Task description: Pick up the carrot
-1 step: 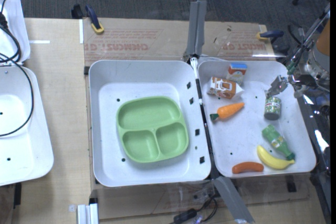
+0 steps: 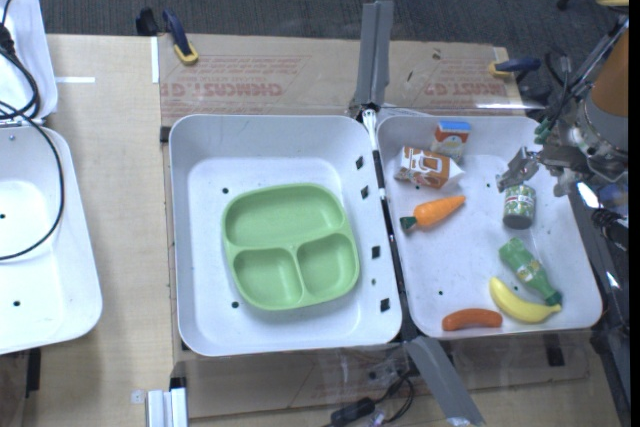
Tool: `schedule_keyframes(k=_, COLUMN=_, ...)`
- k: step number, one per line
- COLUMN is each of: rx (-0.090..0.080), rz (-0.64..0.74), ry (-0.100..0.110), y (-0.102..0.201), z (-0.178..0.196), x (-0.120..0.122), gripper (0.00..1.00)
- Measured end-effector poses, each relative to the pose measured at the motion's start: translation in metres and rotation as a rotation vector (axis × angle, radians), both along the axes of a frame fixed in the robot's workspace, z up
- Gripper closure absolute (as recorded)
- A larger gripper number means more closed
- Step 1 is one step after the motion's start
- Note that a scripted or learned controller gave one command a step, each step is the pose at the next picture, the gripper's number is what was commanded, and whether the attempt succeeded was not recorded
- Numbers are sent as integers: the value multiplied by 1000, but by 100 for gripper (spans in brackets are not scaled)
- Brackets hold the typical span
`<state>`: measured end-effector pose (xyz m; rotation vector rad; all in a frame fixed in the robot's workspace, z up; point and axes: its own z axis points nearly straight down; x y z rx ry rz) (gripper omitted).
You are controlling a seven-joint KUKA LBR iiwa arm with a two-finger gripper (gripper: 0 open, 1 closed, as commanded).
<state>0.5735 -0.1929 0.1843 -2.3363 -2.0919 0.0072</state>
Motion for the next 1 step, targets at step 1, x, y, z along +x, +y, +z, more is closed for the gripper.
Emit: schedule_keyframes(k=1, rx=0, rz=-4, ry=1, y=56, z=-58, x=11, gripper=0)
